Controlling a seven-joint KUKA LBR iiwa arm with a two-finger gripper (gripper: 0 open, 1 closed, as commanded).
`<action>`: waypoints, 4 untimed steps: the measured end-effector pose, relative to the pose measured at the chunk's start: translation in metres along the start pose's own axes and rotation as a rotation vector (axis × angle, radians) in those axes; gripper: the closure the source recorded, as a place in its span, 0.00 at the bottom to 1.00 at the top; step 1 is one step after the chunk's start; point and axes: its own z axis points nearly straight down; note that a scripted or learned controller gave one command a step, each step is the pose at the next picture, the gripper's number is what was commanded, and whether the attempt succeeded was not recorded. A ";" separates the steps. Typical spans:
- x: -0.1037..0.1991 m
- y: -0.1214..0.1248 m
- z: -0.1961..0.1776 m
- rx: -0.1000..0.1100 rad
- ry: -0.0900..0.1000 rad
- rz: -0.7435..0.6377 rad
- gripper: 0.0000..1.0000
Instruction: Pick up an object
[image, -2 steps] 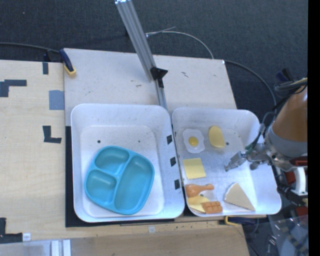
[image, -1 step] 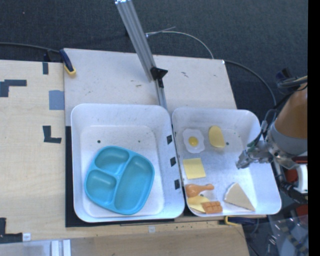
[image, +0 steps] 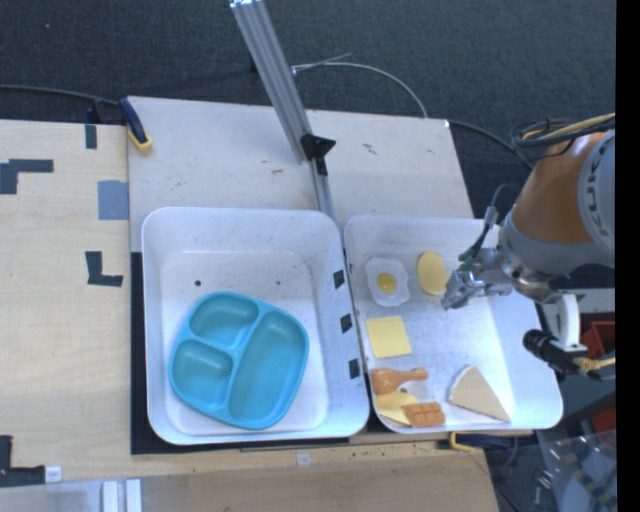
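On the bench sit two shallow white bins side by side. Left bin (image: 160, 300) holds a blue divided plate (image: 238, 358) with three compartments, lying flat toward the near-left part of the bin floor.

Right bin (image: 520, 335) holds the loose items:
- fried-egg piece (image: 386, 281), white with yellow centre, near the far-left corner
- yellow oval piece (image: 431, 272) just beside the egg, on its right
- square yellow cheese slice (image: 389, 337), nearer the camera than the egg
- orange drumstick-shaped piece (image: 398, 378) below the cheese
- pale wedge (image: 478, 394), triangular, at the near-right
- small orange waffle-textured block (image: 424, 413) at the near edge, touching a pale yellow piece (image: 396, 402) that lies partly under the drumstick

Arm reaches in from the right, orange band visible above the wrist. Gripper (image: 457, 295) hangs over the right bin, just right of the yellow oval piece and close to it. Cannot tell the state of the tool from this angle; nothing is visibly carried.

Labels: no readable writing on any item, bin or plate. Partial dark lettering on the arm's orange casing (image: 570, 195) at the frame's right, too cropped to read.

Aluminium strut (image: 275, 75) runs down from the top toward the divide between the bins.
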 end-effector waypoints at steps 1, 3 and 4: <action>0.027 0.014 -0.031 0.000 -0.001 0.003 1.00; 0.061 0.077 -0.097 -0.003 -0.003 0.006 1.00; 0.044 0.126 -0.079 0.001 -0.005 0.006 1.00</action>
